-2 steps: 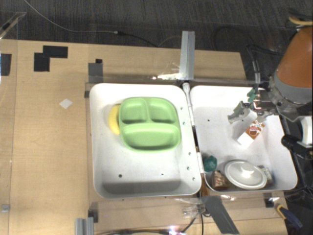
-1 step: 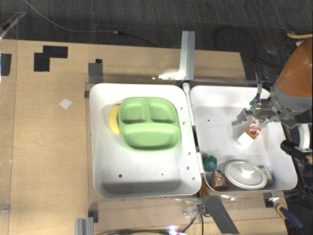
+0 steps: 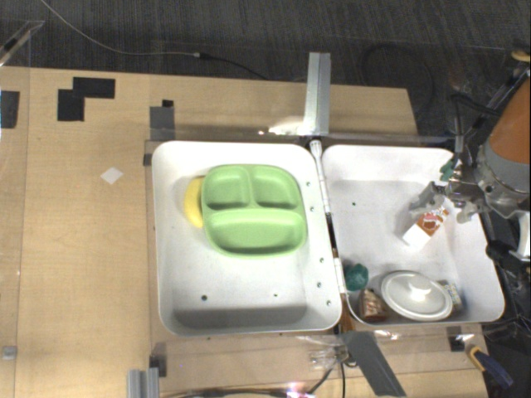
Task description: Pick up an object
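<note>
The bench (image 3: 75,247) bears two white bins side by side, and the right bin (image 3: 373,181) serves as the landmark here. The left bin (image 3: 241,301) touches it along its left wall. In that left bin lies a green tray (image 3: 251,208) with three compartments, upright and flat, and a yellow thing (image 3: 192,203) peeks out from under the tray's left edge.

The arm (image 3: 510,143) enters over the right bin's right wall, its orange band above the wrist. The gripper (image 3: 450,196) hangs over the upper right part of the right bin, and I cannot tell how it stands. Just below and left of the gripper, on the bin floor, lies a small packet (image 3: 423,227), white with a red-brown patch; whether the gripper touches it is unclear.

Along the right bin's near wall sits a white round lid (image 3: 416,295). At the near left corner lie a teal thing (image 3: 357,276) and a brown thing (image 3: 372,306), both just left of the lid.
</note>
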{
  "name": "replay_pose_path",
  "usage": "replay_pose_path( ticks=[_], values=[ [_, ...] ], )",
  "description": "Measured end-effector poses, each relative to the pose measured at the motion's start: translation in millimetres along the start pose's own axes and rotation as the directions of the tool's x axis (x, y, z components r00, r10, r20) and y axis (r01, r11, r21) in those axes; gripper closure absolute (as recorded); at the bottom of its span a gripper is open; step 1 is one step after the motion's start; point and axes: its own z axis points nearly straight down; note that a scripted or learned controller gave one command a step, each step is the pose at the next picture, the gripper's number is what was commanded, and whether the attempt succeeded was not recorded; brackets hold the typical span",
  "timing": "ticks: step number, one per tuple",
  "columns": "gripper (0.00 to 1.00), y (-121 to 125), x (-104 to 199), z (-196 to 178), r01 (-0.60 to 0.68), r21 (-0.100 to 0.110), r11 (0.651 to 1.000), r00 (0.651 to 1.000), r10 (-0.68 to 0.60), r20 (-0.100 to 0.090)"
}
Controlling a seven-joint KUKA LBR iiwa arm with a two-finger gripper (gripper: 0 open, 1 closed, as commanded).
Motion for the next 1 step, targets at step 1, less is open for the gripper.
replay_pose_path(
  ticks=[1],
  values=[
    [0.00, 31.2, -38.5, 33.0, 0.065, 0.000, 0.998, 0.998, -0.065, 0.001]
  ],
)
